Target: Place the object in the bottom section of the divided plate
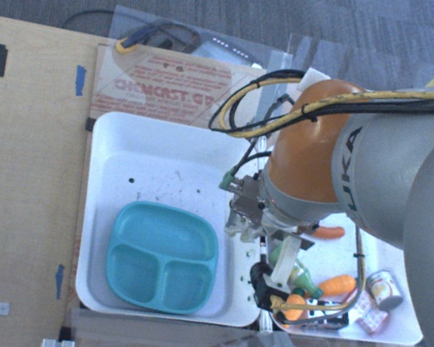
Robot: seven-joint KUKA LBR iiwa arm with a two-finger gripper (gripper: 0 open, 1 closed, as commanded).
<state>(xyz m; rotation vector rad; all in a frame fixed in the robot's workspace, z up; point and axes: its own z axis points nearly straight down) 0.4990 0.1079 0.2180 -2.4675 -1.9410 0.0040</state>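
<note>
The divided plate is coloured plain teal. The bins are finished in white with dark specks. An orange carrot with a green top is seen.

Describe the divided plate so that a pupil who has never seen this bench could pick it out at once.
Find the two shallow white bins side by side; take the left bin, away from the grey and orange arm. The divided plate lies flat in its near half. It is the one teal thing there, a rounded square with three sections, unlike the small orange and green toys in the right bin.
</note>
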